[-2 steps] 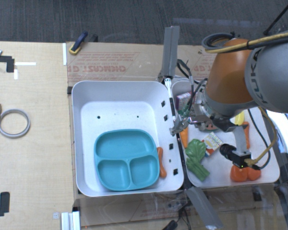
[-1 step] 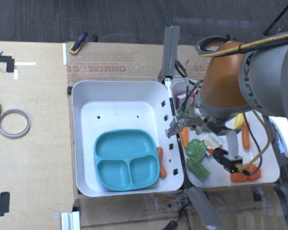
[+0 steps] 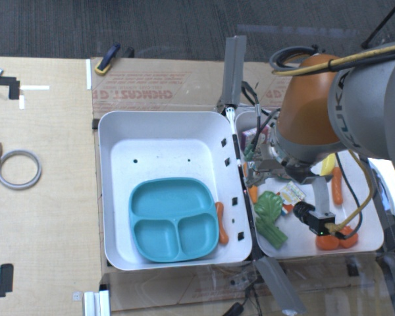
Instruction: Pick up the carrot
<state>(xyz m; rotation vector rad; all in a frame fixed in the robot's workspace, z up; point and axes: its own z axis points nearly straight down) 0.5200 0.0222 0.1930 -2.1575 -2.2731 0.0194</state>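
The gripper (image 3: pixel 276 176) hangs low over the right bin (image 3: pixel 375 239), its state impossible to tell. 1 carrot (image 3: pixel 220 222) lies beside the teal plate (image 3: pixel 174 219) in the left bin (image 3: pixel 164 133), unlifted, so the pick remains.

The pale wooden desk (image 3: pixel 39 242) carries two white bins: the left bin (image 3: pixel 112 176) and the right bin (image 3: pixel 375 232) beside it. Left of the left bin lies a tape roll (image 3: pixel 16 169).
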